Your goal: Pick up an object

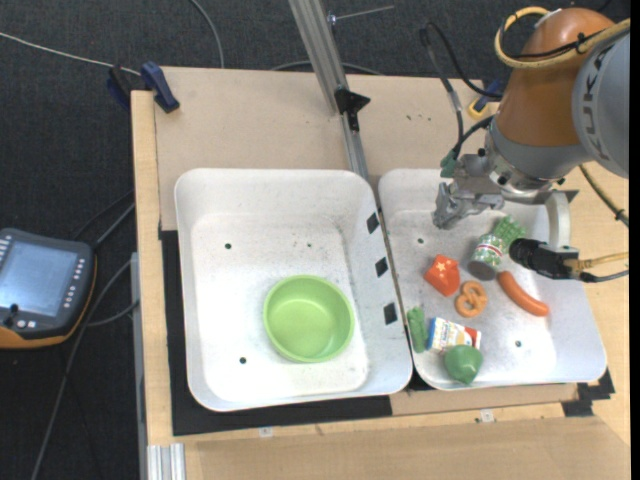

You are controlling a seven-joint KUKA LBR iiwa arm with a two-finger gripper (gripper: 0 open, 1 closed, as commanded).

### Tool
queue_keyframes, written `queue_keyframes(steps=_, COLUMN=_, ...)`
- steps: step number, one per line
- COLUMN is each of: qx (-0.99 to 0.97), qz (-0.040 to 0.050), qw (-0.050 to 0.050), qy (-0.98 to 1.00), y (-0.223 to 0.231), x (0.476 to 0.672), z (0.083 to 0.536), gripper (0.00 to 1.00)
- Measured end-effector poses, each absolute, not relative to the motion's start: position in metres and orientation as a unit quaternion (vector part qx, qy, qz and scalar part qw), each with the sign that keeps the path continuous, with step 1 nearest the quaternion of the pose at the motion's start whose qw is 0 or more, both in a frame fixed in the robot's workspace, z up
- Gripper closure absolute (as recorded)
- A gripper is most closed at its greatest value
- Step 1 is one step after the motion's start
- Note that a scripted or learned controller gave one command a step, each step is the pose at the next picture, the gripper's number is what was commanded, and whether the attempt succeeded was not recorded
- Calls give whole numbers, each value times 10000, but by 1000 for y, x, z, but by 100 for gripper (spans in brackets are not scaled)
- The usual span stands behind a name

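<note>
Gripper hung above the right bin, just up-left of the can; jaw state could not be determined.

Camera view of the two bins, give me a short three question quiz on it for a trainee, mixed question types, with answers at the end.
1. True or false: the green bowl lies in the left bin.
2. Which item lies nearest the front rim of the right bin? A) carrot B) green ball C) pretzel
3. Fill in: the tool hangs over the ___ bin.

Key: 1 true; 2 B; 3 right.
</note>
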State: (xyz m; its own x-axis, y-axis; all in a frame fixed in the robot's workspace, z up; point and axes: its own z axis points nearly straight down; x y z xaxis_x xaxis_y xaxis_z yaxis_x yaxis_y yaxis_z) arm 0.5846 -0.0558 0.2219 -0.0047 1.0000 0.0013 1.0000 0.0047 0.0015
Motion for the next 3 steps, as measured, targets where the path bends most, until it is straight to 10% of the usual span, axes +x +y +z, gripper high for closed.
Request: queue_keyframes(steps=3, qx=7056, qz=3, qw=-3, qy=7086, y=93, x=643, z=229, gripper=100)
